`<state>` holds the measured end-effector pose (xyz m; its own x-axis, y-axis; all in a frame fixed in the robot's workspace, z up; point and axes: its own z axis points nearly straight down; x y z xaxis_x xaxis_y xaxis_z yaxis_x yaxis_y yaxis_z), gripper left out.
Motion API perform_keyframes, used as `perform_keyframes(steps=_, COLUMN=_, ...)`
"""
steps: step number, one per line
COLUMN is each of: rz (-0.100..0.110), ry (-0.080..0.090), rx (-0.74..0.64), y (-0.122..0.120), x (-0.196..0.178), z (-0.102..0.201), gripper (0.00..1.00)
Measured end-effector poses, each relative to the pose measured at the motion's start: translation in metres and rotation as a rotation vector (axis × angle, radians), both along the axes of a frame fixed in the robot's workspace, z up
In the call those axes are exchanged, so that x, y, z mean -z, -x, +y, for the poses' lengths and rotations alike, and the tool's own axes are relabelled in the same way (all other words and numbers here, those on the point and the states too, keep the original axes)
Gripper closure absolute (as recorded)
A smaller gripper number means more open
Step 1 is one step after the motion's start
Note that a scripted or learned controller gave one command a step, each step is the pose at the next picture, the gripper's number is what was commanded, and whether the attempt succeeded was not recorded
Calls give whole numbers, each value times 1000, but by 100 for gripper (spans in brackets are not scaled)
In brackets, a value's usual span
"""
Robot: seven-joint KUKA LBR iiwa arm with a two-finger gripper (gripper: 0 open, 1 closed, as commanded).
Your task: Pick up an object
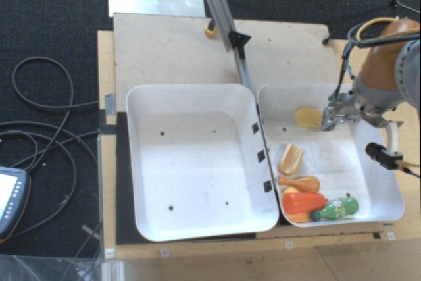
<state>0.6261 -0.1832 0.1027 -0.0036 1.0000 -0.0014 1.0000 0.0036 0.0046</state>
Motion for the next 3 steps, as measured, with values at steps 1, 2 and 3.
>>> perform_keyframes(steps=1, rz=-4, ry=1, rx=-4, y=-12, x=-58, z=3, gripper=100)
perform_keyframes(steps=2, rz=-3, ry=1, rx=-3, y=-13, x=-103, z=6, gripper=100)
perform_keyframes(steps=3, rz=1, ry=0, rx=-3, y=-14, x=-108, z=5, gripper=100)
